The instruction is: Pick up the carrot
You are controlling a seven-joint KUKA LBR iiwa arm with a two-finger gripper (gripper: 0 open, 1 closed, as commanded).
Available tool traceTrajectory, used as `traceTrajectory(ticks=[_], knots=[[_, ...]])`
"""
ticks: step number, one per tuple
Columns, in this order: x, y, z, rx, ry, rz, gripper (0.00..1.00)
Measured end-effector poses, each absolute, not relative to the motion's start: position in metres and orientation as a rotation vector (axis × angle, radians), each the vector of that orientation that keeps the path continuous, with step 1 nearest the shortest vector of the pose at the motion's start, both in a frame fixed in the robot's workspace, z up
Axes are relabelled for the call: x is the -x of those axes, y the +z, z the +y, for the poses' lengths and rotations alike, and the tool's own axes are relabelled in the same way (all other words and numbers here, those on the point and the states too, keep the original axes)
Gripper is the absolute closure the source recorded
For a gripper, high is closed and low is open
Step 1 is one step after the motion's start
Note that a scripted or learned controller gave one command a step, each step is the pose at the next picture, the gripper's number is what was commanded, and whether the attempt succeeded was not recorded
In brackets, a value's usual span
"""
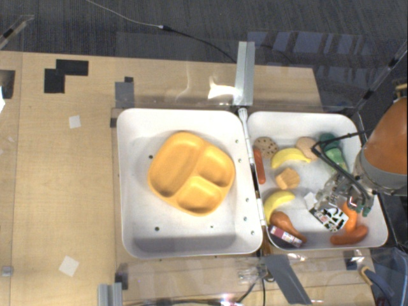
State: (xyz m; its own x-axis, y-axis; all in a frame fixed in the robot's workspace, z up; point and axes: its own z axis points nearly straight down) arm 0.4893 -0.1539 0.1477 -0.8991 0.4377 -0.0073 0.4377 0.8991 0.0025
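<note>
Dark carpet is filling the top of the frame, and below it the wooden bench [57,190] is carrying black markings at its upper left. Moving rightward, we are looking at the left bin [137,234], where a yellow divided plate [191,172] is lying at the centre. Past the divider, the right bin [287,121] is holding a crowd of toy food: a red sausage [259,166] along its left wall, a spotted cookie [268,147], two bananas [290,157], a tan cube [287,178] and a drumstick [285,222]. Further right, the gripper [340,199] is hanging low over the bin's lower right corner, with a black-and-white patterned tag [330,217] just beneath it; we cannot tell whether its fingers are spread or pressed together, and nothing is visibly pinched. The carrot [350,233], as we are reading it, is the orange piece lying along the lower right edge of the right bin, just below the gripper and beside another orange piece [351,220]. We are judging this to be the approach step, with the grasp not yet made; the next move is calling for a descent centred on the carrot, clear of its neighbours and the bin wall. No brand or legible writing is showing anywhere.
</note>
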Motion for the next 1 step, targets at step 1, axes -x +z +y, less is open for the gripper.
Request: traceTrajectory(ticks=[1], knots=[[-0.4898, 0.1842, -0.1212, -0.938, 0.003, 2.988, 1.0]])
